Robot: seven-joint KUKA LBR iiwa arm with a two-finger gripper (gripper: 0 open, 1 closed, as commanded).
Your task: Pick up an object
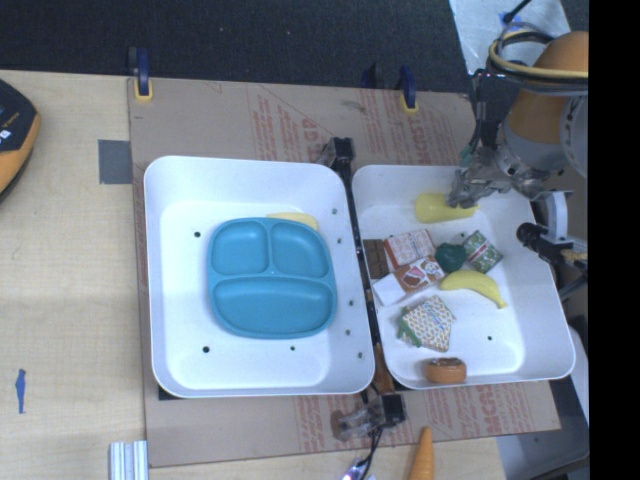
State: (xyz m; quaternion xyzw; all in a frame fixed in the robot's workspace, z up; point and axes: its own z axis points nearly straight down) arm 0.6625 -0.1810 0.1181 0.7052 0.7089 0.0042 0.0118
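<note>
My gripper hangs low over the far part of the right bin, at the right end of a pale yellow object, and seems to touch it. Nearer in the same bin lie a banana, a green carton, a dark green item, two red and white packets, a patterned pouch and a brown roll. No object is lifted off the bin floor.
The left bin bears a blue divided plate with a yellow item peeking out behind it. An orange carrot lies on the bench in front of the bins. Clamps join the bins at the middle.
</note>
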